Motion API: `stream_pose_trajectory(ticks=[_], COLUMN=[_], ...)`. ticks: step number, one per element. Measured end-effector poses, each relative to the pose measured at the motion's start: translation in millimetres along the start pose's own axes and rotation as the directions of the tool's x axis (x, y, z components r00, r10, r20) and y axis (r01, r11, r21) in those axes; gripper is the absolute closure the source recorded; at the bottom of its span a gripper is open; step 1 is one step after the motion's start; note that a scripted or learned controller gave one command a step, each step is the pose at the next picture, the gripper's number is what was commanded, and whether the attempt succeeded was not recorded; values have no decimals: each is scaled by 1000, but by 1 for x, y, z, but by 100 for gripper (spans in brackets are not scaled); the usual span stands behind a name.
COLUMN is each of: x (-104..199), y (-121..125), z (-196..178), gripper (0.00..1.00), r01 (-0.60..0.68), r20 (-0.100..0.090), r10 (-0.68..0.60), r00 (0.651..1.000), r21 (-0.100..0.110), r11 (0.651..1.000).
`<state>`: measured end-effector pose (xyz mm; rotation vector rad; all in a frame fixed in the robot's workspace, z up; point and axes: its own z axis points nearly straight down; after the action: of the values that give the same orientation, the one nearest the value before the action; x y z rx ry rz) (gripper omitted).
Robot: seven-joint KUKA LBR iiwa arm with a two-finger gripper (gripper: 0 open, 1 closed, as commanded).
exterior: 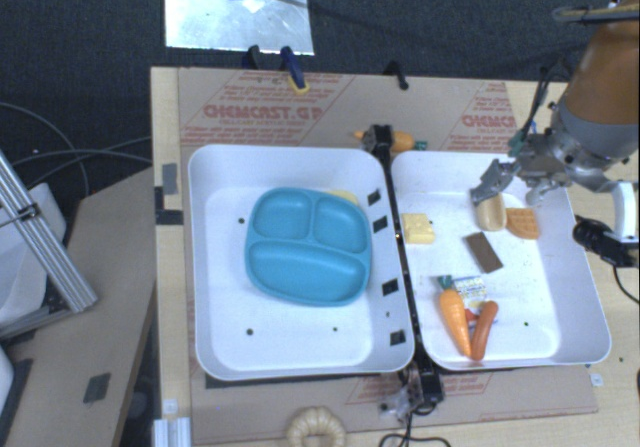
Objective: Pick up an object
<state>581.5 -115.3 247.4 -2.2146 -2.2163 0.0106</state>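
Pincer: the gripper (515, 185) hangs over the back of the right bin (580, 335), fingers spread wide, nothing between them.
Nearest thing: a pale tan bread-like piece (489, 214), rounded, lies just under the left finger (492, 178); whether they touch I cannot tell.
Beside it: an orange-brown crinkled piece (523, 223), just beside the tan one toward the bin's right wall.
Middle of the bin: a dark brown flat bar (484, 252), set at a slant.
Left wall: a pale yellow block (418, 229) near the divide between the bins.
Front edge: an orange carrot (455, 320) and a red-orange sausage-like stick (484, 329), side by side and touching, near a small printed packet (468, 285).
Left bin (215, 335): a blue compartment tray (308, 245), centred.
Arm (605, 85): grey, orange band above the wrist, entering from the right.
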Motion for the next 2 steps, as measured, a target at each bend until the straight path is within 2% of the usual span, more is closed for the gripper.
stream_pose_trajectory(ticks=[1,2], x=[0,5], y=[2,3], z=[-7,55], gripper=[0,0], r01=[2,1], r20=[2,0], r10=[-2,-1], r00=[1000,1000], r21=[-12,-7], r11=[1000,1000])
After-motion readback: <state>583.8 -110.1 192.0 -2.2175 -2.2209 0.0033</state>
